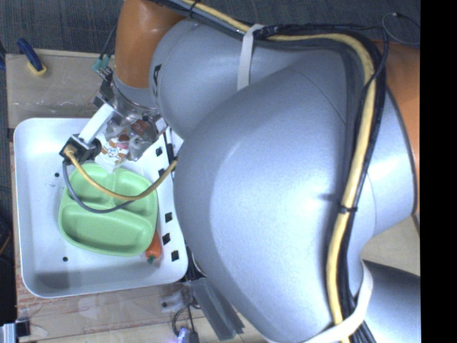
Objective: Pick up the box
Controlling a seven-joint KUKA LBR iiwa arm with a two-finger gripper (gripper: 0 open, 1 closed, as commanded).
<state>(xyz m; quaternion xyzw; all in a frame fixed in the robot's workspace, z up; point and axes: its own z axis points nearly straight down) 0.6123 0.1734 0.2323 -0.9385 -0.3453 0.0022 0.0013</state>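
My gripper (pixel 123 134) is low over the far part of the left white bin (pixel 32 191), just beyond a green divided tray (pixel 107 224). Under its tip lies a small object with white and red print (pixel 113 150), possibly the box; most of it is hidden by the gripper. I cannot make out whether it is held. The orange wrist band (pixel 143 31) rises above the gripper, and a yellow and black cable (pixel 93 184) loops from the gripper across the tray.
The grey arm (pixel 285 177) covers the right of the view and hides the right bin. An orange carrot-like piece (pixel 153 247) lies at the tray's near right corner. A blue and yellow tool (pixel 30 56) rests on the bench at the top left.
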